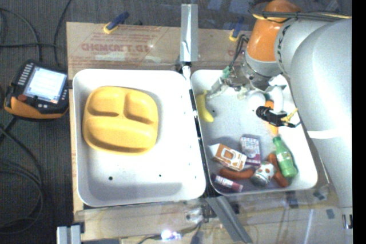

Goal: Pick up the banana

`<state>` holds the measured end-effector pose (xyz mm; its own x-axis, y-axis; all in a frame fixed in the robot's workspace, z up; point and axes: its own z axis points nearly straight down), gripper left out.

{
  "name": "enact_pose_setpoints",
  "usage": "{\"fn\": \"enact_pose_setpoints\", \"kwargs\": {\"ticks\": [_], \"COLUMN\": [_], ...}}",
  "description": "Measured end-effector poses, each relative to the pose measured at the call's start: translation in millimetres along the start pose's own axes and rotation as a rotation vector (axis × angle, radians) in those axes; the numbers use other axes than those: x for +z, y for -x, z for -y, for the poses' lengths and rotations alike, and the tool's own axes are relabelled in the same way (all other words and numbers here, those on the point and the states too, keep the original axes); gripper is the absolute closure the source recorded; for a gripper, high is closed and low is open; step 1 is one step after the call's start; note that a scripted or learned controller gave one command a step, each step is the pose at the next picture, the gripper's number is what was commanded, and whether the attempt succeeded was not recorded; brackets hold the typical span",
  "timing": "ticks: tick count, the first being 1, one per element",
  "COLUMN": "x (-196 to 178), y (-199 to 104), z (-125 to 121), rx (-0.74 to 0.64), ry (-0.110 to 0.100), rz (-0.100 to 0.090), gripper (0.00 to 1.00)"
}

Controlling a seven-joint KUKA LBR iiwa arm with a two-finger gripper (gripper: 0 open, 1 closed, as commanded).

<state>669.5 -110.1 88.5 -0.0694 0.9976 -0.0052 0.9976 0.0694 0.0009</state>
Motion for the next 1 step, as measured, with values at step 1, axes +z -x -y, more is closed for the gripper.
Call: {"fn": "enact_pose_setpoints", "kwargs": {"ticks": [1], "x": [-1.0], "y": [56.4], "z": [69.3], "rx": [-0.243], "ry": [0.009], "rz": [0.001], "gripper": [0.0]}}
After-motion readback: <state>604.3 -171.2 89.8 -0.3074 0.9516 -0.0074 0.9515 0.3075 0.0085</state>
